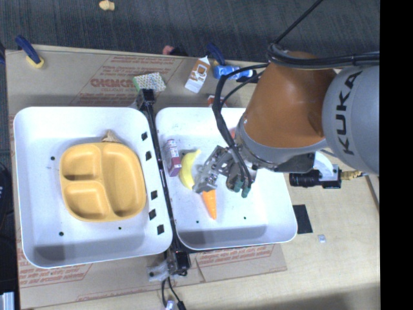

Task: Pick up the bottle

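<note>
Hanging over the right bin (277, 228), the claw (226, 176) had its fingers spread, pinching nothing. The bottle (172, 157) lay to its left, near the bin's left wall, beside a yellow banana (188, 168). "KUKA" was written on the arm (352, 124).

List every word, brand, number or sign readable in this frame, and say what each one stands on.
"KUKA": black letters on the grey arm, running down its side.
Red print on the cardboard sheet behind the left bin: blurred, not readable.
Label on the small carton behind the right bin: too small to read.
Label on the purple packet in the right bin: too small to read.
</note>
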Controlling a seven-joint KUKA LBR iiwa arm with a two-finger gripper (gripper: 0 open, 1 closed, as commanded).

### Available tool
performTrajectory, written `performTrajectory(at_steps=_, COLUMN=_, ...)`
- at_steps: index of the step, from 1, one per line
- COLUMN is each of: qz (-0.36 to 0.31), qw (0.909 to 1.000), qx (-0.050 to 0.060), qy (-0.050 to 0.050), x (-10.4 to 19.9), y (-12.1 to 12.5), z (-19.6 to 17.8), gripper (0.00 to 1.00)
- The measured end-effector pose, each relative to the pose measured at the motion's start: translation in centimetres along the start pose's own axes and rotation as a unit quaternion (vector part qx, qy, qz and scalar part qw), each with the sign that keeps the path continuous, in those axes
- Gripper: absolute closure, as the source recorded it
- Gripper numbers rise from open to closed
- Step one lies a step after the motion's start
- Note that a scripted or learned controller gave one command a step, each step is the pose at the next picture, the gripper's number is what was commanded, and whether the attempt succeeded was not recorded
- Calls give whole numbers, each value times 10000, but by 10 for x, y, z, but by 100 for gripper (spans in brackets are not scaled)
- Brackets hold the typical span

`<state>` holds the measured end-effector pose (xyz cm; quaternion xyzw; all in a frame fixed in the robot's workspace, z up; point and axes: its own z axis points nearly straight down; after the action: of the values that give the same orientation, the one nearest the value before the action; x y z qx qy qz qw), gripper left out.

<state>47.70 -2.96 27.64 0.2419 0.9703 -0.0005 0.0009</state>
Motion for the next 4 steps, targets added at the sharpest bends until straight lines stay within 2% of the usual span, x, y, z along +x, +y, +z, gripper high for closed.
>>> performTrajectory(at_steps=1, qz=-305, qw=9995, qx=4, qy=22, x=10, y=19, z=57, gripper=100)
performTrajectory(at_steps=2, qz=-750, qw=9972, qx=5, qy=26, x=40, y=72, z=85, gripper=100)
performTrajectory(at_steps=3, qz=-2555, qw=9668, qx=4, qy=25, x=20, y=36, z=85, gripper=100)
performTrajectory(at_steps=4, qz=-5233, qw=8522, qx=-4, qy=-1, x=-18, y=19, z=12, gripper=100)
